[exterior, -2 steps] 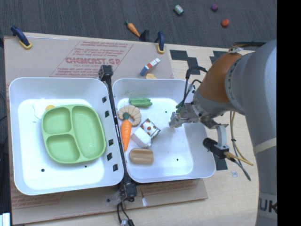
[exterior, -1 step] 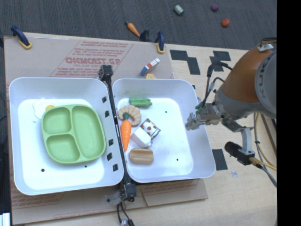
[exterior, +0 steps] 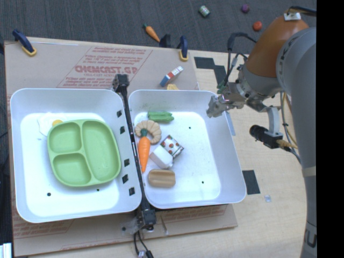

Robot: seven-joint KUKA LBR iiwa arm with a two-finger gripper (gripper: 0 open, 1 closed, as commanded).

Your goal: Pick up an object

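Several toy foods lie at the left side of the right bin point(exterior: 226, 160): a green bean pod point(exterior: 160, 116), a tan croissant-like pastry point(exterior: 148, 131), an orange carrot point(exterior: 144, 152), a brown-and-white dotted block point(exterior: 171, 145), a white wedge point(exterior: 160, 158) and a tan bread roll point(exterior: 161, 178). My gripper point(exterior: 217, 106) hangs over the right bin's upper right corner, well to the right of these objects. Nothing shows between its fingers.
The left bin point(exterior: 27, 198) holds a green divided plate point(exterior: 84, 152) and a small yellow piece point(exterior: 56, 122). A red, white and blue block point(exterior: 171, 76) lies on the cardboard behind the bins. Clamps and small toys sit beyond, on the carpet.
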